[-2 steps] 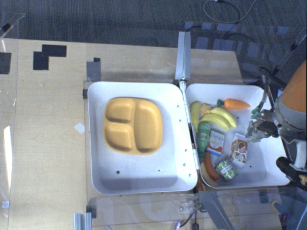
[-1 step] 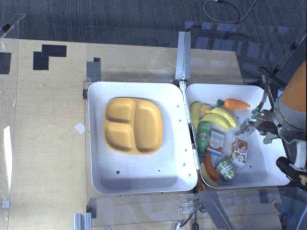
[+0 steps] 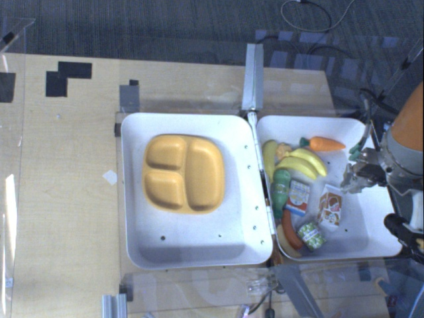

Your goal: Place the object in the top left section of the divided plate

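The gripper [image 3: 354, 177] is hovering at the right bin's [image 3: 351, 240] right edge; whether it grips anything I cannot tell. The yellow divided plate [image 3: 184, 173] is sitting in the left bin [image 3: 192, 247], centre-left of frame.

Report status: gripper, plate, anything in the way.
Gripper over right white bin, nothing seen held. Yellow divided plate in left white bin, its sections bare. Toy foods piled at right bin's left side, yellow banana included.

One fixed overhead camera looks down slantwise on both bins [image 3: 192, 257].
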You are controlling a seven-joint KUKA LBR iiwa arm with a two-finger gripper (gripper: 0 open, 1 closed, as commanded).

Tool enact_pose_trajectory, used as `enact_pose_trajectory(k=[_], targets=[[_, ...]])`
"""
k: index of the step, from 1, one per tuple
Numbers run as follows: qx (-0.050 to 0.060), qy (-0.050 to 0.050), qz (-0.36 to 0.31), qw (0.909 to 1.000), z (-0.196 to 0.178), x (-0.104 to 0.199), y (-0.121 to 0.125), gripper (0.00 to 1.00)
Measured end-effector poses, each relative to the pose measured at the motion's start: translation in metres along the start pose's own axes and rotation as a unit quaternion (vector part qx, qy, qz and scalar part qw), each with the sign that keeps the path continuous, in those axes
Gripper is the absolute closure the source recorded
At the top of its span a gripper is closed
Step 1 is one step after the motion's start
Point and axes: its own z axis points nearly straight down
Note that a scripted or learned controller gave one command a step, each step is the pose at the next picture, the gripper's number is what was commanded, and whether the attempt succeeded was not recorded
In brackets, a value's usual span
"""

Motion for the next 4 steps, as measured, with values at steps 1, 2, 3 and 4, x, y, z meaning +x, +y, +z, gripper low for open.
enact_pose_trajectory(k=[1,2,3,4], targets=[[0.000,0.000,0.000,1.0000,0.000,0.000,0.000,0.00],[-0.002,0.000,-0.004,1.0000,-0.011,0.001,0.002,1.00],[-0.002,0.000,-0.004,1.0000,-0.011,0.001,0.002,0.00],[-0.004,0.000,-0.007,1.0000,-0.021,0.002,0.003,1.00]])
